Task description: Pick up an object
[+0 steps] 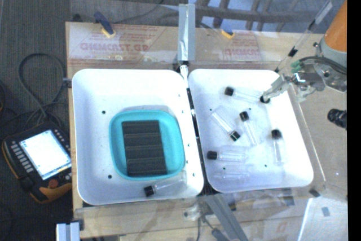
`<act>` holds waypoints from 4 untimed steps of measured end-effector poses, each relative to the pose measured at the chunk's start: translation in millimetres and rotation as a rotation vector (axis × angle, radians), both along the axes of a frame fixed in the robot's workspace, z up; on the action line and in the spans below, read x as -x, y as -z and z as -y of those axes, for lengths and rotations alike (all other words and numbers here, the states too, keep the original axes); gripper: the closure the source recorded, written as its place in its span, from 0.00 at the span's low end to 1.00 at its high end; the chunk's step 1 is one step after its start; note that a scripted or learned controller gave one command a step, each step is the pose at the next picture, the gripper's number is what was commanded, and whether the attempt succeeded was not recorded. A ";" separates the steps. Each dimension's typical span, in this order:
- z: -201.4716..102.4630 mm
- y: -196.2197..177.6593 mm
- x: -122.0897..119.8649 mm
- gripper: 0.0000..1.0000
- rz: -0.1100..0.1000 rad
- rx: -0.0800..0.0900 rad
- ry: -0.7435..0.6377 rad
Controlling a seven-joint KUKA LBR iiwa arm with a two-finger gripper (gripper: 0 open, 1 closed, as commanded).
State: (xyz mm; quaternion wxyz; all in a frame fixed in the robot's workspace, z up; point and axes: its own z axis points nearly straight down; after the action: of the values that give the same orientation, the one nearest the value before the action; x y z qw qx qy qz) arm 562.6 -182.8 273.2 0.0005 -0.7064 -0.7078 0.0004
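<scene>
Camera view looks down on a bench (84, 45) bearing two shallow white bins side by side. The left bin (93, 99) holds a teal tray (115, 138) with a dark ribbed insert, and near its lower rim lies one clear vial (163, 186) with its black cap pointing left, long axis roughly along the rim.

The right bin (296, 169) holds a scatter of clear, black-capped vials. One at the upper middle (240, 94) lies with its cap to the upper left and its body running right and slightly down. A second vial (223, 123) lies on a diagonal, cap at the lower right. A third (248, 127) has its cap at the top and runs down and slightly right. A fourth (277, 147) lies near the right wall, cap up, its axis nearly straight down the view. A fifth (228, 153) lies near the bin's lower left, cap to the left, axis almost level.

The arm comes in from the right, its orange band at the upper right edge. The gripper (265, 97) sits low over the upper right part of the right bin, just beside the body end of the upper-middle vial. How far the gripper is open, or whether it has anything, cannot be told here.

To the left of the bench lies a handheld pendant (39, 158) with a lit screen.
</scene>
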 end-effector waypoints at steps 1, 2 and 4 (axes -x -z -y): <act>15.2 150.7 17.9 0.00 -0.001 -0.001 -0.068; -47.9 182.7 -5.8 0.00 0.012 0.006 -0.194; 1.7 183.4 -49.6 0.00 0.010 0.006 -0.232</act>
State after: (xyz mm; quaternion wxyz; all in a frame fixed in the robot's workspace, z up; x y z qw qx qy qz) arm 612.3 -184.5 89.8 -0.0055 -0.6198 -0.7847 -0.0009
